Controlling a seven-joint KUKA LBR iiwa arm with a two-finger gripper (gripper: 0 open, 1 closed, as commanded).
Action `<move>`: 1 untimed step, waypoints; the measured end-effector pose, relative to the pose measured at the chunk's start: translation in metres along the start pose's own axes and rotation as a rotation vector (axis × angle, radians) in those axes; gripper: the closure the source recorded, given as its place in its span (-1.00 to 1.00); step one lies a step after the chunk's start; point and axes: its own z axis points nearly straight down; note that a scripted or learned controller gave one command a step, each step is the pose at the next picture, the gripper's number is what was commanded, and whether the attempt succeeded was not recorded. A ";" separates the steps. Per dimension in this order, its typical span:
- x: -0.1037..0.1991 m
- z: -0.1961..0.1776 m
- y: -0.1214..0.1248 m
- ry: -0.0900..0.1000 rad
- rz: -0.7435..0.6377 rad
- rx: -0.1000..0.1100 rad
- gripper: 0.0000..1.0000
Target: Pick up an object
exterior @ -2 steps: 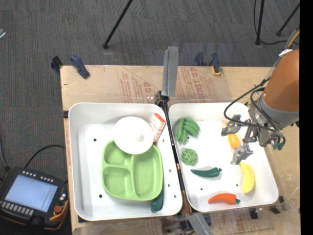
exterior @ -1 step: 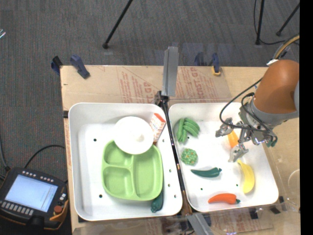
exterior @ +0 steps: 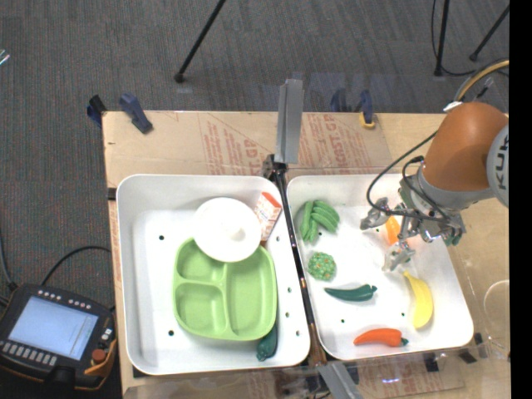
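- While the grey arm with its orange band reaches in from the right, the gripper (exterior: 397, 238) hangs low over the upper right part of the right bin (exterior: 359, 188).
- Its metal fingers (exterior: 396, 258) stand spread, and a small orange piece (exterior: 391, 229) shows between them; whether they truly clamp it, or it just lies on the bin floor under them, cannot be told.
- A banana (exterior: 420, 300) lies just below the gripper, near the bin's right wall.
- An orange-red pepper (exterior: 379, 337) lies along the bin's near edge, below the banana's lower end.
- A dark green pepper (exterior: 352, 292) lies in the middle of that bin, with a round green knobbly piece (exterior: 322, 265) just above and left of it.
- A bunch of green pea pods (exterior: 318, 218) sits in the bin's upper left part.
- The left bin (exterior: 141, 223) bears a green divided tray (exterior: 224, 296); a white round plate (exterior: 229, 229) overlaps the tray's top edge.
- A small red and white carton (exterior: 268, 214) leans beside the plate, against the bin's right wall.
- A dark green vegetable (exterior: 267, 346) lies at the tray's lower right corner.
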 end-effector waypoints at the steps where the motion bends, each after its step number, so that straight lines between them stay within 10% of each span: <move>1: -0.002 -0.010 0.003 -0.004 -0.005 -0.001 1.00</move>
